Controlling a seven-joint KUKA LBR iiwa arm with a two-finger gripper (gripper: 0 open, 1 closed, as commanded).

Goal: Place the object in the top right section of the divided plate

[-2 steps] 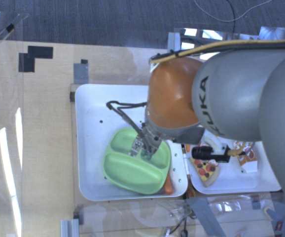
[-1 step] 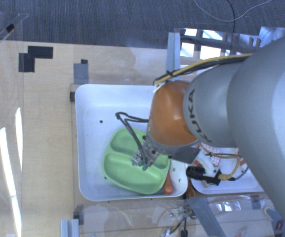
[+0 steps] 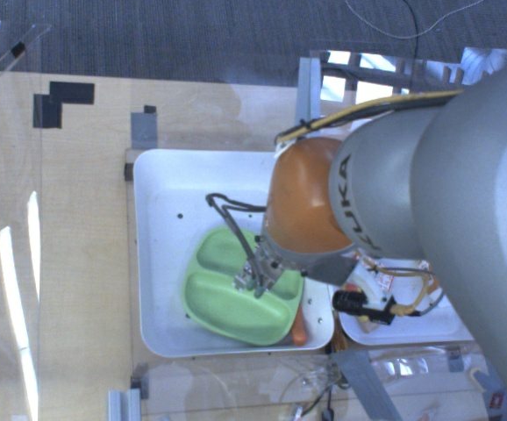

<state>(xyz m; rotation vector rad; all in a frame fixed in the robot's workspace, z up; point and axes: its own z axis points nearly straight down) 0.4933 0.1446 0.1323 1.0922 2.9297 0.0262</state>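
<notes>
A light green divided plate [image 3: 232,296] lies in the left white bin [image 3: 170,209], towards its near right corner. My gripper [image 3: 253,281] hangs low over the plate, about at the ridge between the plate's sections. The orange band and grey arm cover the plate's right part. A small orange object [image 3: 299,330] peeks out at the plate's near right rim, on the bin floor beside it. The arm's bulk hides whatever lies under it.
The right white bin [image 3: 411,323] is mostly covered by the arm; a black and white fitting with cables [image 3: 363,301] sits above it. A thin dark cable [image 3: 227,209] loops from the gripper across the left bin. Wooden bench surface lies to the left.
</notes>
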